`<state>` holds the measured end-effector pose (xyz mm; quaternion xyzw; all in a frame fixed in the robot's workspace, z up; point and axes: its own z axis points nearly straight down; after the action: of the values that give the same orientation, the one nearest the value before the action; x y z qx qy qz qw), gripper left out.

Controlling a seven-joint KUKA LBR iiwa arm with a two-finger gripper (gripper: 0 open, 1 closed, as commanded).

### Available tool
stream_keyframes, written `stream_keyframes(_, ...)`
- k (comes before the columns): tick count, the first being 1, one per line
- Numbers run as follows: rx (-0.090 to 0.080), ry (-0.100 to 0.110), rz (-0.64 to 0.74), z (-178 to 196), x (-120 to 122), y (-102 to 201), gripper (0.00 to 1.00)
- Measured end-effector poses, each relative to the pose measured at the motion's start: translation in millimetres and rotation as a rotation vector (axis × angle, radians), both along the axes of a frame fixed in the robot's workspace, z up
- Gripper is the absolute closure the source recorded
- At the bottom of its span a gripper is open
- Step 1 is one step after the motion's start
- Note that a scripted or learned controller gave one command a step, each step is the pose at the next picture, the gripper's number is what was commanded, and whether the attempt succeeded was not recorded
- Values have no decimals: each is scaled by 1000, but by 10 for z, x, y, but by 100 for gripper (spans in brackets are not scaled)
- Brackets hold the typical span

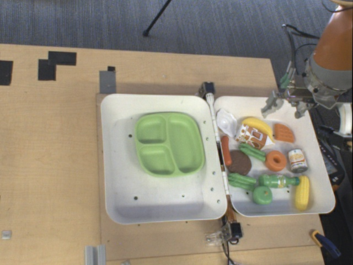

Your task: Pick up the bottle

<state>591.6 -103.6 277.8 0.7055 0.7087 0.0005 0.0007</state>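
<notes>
The bottle (pixel 280 180) is green with a pale label and lies on its side near the front of the right bin (pixel 317 148), between a green ball (pixel 263 195) and a yellow corn cob (pixel 301 192). My gripper (pixel 285 107) hangs over the bin's far right corner, well behind the bottle. Its fingers (pixel 269 105) stand open with nothing between them.
The right bin also holds a banana (pixel 257 125), a snack box (pixel 251 137), an orange doughnut (pixel 275 160), a small can (pixel 297 160), a brown disc (pixel 239 162) and green vegetables (pixel 241 179). A green divided plate (pixel 168 143) lies in the left bin (pixel 118 197).
</notes>
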Motion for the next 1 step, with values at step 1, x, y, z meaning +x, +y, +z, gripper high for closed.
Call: stream_keyframes(1, 0, 0, 310, -1344, -454, 141, 0)
